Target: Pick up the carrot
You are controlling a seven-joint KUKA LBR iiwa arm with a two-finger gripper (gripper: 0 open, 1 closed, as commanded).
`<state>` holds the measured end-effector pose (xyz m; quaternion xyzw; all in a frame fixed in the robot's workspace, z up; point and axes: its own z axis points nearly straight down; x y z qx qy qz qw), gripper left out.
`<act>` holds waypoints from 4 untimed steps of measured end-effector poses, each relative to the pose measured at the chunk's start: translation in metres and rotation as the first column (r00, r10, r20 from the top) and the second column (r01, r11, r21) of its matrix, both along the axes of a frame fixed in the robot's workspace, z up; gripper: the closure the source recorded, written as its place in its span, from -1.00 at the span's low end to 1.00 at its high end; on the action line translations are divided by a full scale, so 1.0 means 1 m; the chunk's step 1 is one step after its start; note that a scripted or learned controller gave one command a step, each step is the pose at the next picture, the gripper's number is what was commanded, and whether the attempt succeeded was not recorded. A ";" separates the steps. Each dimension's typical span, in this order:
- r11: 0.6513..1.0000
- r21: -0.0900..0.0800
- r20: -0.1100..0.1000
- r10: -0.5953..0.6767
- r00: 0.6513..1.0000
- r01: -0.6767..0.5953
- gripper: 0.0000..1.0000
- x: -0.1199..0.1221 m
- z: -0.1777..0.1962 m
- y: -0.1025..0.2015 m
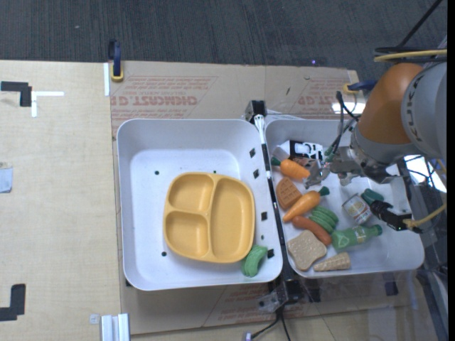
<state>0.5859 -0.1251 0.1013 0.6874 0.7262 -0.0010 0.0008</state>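
Observation:
An orange carrot (pixel 301 204) with a green tip lies in the right bin (pixel 398 258), slanting up to the right. A second, shorter orange carrot-like piece (pixel 293 169) lies just behind it. My gripper (pixel 315 175) hangs low over the back left of that bin, right beside the shorter orange piece and just above the long carrot's green tip. Nothing shows held in it.
Around the carrot lie a brown waffle (pixel 286 191), a red sausage (pixel 313 227), a green cucumber (pixel 324 217), a silver can (pixel 353 207), a green bottle (pixel 355 237) and bread slices (pixel 306 251). The left bin (pixel 135 190) holds a yellow divided plate (pixel 210 217) and a green vegetable (pixel 254 260).

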 end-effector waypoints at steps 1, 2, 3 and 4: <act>0.999 -0.013 0.013 -0.052 0.999 0.052 -1.00 -0.016 -0.005 0.021; 0.958 0.002 -0.002 -0.287 0.958 0.287 -1.00 -0.037 -0.009 0.020; 0.957 0.002 0.000 -0.289 0.957 0.289 1.00 -0.035 0.000 0.019; 0.957 0.002 0.000 -0.289 0.957 0.289 -1.00 -0.036 0.000 0.019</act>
